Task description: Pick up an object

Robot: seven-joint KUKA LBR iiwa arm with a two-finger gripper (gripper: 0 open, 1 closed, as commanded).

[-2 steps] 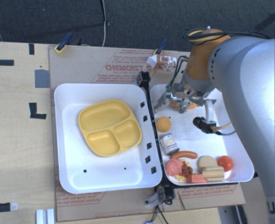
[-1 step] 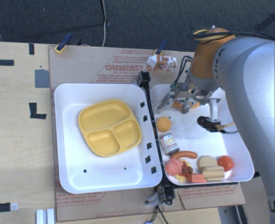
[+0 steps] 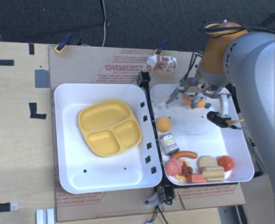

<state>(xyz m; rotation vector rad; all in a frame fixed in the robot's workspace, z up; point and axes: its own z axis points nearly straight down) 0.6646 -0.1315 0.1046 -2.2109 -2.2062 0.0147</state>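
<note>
Pincer [image 3: 196, 97] low over the right bin's [image 3: 234, 146] far edge, its grip impossible to tell, orange ball [image 3: 163, 123] near the bin's left wall

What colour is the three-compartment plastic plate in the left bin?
Yellow plate, in the camera view.

A yellow divided tray [image 3: 110, 127] in a white bin [image 3: 65, 171]; beside it, an orange ball [image 3: 163, 124], red tomato [image 3: 225, 162], pink and tan food pieces in the second white bin [image 3: 242, 169], under a grey, orange-banded arm [image 3: 221, 43].
</note>
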